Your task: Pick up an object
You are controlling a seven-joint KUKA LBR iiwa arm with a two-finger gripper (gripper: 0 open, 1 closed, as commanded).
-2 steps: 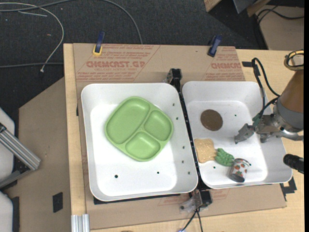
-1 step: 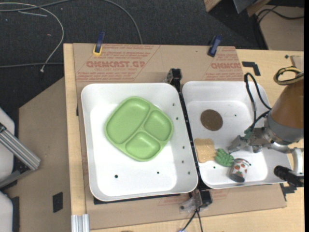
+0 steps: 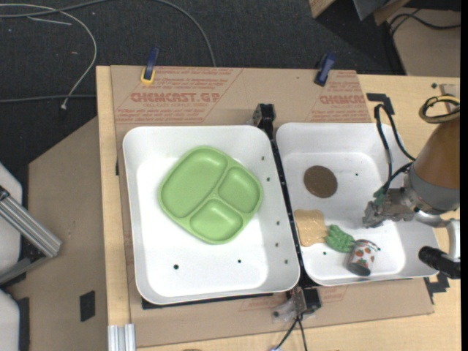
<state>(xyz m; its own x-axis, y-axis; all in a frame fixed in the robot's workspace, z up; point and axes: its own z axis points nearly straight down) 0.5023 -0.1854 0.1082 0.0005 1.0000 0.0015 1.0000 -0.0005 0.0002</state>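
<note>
Bright even overhead light, white bins [image 3: 146,269] nearly glaring, soft faint shadows, perhaps slightly blurred overall

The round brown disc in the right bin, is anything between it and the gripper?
Nothing visible. The round brown disc lies alone on the white floor of the right bin, and bare floor separates it from the gripper. The tan square piece and green toy lie nearer the camera, off that line.

shallow white plastic bins [image 3: 146,218]: 2 | green three-compartment plate [image 3: 210,194]: 1 | round brown disc [image 3: 320,181]: 1 | tan flat square piece [image 3: 310,227]: 1 | green leafy toy [image 3: 338,238]: 1 | small patterned cup [image 3: 361,257]: 1 | blue clamps [image 3: 151,63]: 2
</note>
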